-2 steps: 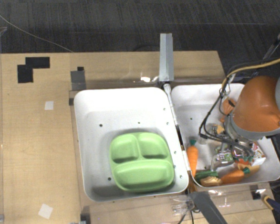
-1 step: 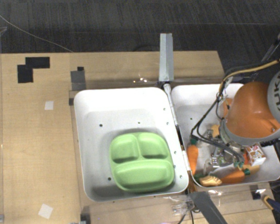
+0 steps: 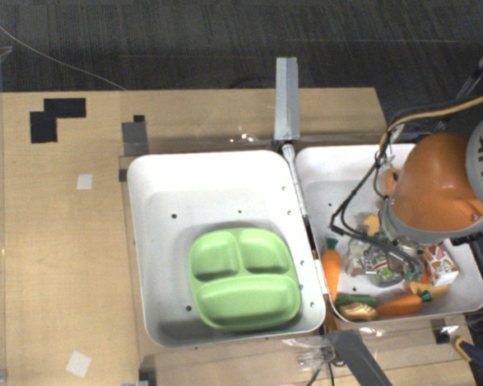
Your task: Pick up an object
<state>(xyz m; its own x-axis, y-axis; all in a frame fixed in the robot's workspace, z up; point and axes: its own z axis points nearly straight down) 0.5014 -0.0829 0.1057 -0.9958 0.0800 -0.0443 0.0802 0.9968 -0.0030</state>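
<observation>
My gripper (image 3: 384, 262) hangs low in the right bin (image 3: 339, 177), under the orange wrist band, down among a cluster of small items. An orange carrot (image 3: 332, 272) lies upright along the bin's left wall, just left of the gripper. A second carrot (image 3: 400, 305) lies along the front wall, with a brown and yellow piece (image 3: 357, 310) beside it. A red and white box (image 3: 441, 266) sits to the right of the gripper. Green and clear items lie right under the gripper, partly hidden by it.
The left bin (image 3: 155, 194) holds a green sectioned tray (image 3: 243, 277) in its front half. A metal divider post (image 3: 285, 98) stands between the bins at the back. Black cables loop from the wrist over the right bin.
</observation>
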